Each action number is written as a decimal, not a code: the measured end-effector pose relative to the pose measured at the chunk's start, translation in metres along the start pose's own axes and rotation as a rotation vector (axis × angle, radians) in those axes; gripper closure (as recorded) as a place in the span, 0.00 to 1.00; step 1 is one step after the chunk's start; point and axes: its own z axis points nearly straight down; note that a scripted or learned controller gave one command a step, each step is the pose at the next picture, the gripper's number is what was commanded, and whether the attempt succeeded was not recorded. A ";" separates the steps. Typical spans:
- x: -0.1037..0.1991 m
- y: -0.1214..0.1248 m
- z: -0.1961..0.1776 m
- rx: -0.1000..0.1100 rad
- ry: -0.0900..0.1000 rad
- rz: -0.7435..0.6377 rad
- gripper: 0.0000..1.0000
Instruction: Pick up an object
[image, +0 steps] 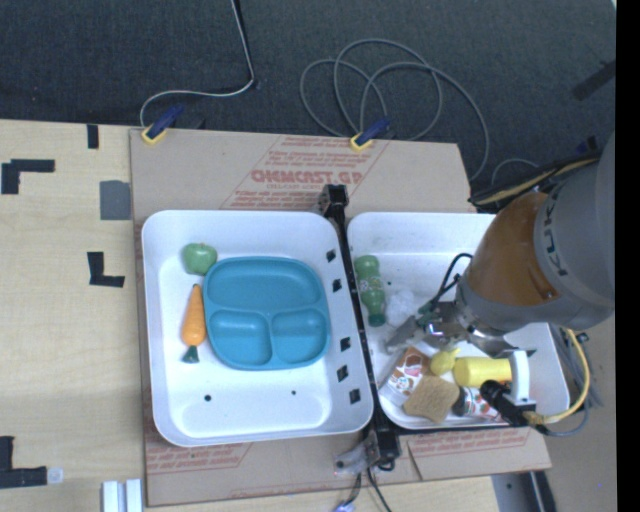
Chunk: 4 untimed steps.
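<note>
So, left bin (160, 330) carries a green apple (198, 257), a carrot (193, 315) and a blue divided tray (266, 312), all well apart from the arm. Right bin (400, 230) holds a green bottle (370, 288) against its left wall, plus a printed packet (407, 372), a brown sponge-like piece (432, 398) and a yellow item (478, 370) clustered near the front, likely pick targets. End effector (428, 325) sits low over that cluster, apparently lining up a grasp; can't tell its open/closed state, nothing visibly held.
</note>
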 end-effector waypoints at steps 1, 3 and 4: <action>-0.064 0.086 -0.071 0.003 -0.002 0.001 0.00; -0.040 -0.011 -0.001 -0.003 -0.003 0.000 0.00; -0.041 -0.011 -0.010 -0.003 -0.005 0.002 1.00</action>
